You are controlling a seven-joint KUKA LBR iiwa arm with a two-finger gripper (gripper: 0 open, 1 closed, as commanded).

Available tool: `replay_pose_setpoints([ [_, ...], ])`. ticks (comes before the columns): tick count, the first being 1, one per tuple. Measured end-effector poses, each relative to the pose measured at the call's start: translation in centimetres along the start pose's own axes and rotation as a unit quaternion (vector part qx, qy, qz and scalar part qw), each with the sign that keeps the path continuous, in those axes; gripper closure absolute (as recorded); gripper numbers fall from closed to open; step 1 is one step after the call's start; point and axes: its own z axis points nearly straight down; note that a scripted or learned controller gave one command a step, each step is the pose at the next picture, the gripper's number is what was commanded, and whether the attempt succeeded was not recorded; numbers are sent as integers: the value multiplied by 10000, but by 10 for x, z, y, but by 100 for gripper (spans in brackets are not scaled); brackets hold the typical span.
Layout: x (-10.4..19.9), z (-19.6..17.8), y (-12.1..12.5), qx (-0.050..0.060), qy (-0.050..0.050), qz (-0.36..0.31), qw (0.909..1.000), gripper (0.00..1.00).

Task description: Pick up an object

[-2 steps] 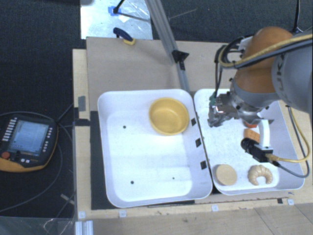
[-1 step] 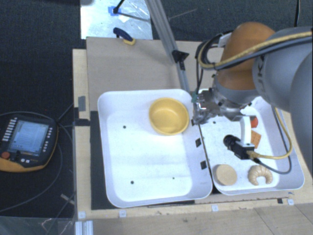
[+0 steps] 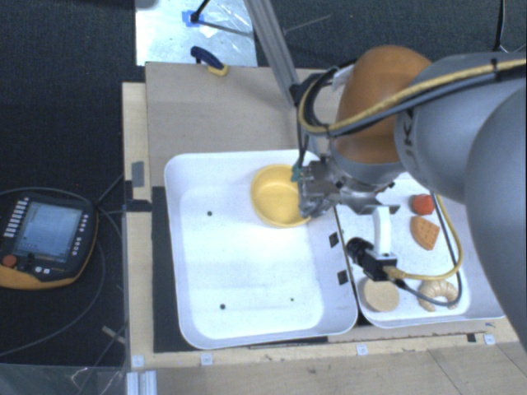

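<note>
A yellow bowl [image 3: 276, 196] sits in the left bin [image 3: 239, 286], near its far right corner. The gripper [image 3: 310, 194] hangs at the bowl's right rim, touching or just over it, below the orange band of the arm. In the right bin [image 3: 461, 303] lie a small red piece [image 3: 423, 204], an orange wedge [image 3: 426, 234], a round tan biscuit [image 3: 381, 295] and a pale croissant-shaped piece [image 3: 436, 293]. The arm's body hides much of the right bin.
A teach pendant [image 3: 45, 237] lies on the dark floor at the left. A brown board [image 3: 222, 113] lies behind the bins with a blue and yellow clamp [image 3: 207, 58] at its far edge. Cables loop over the right bin.
</note>
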Motion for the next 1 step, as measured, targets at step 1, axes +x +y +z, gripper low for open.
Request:
replay_pose_setpoints([
  [1,14,-7,7,-1,-5,13,10000,100],
])
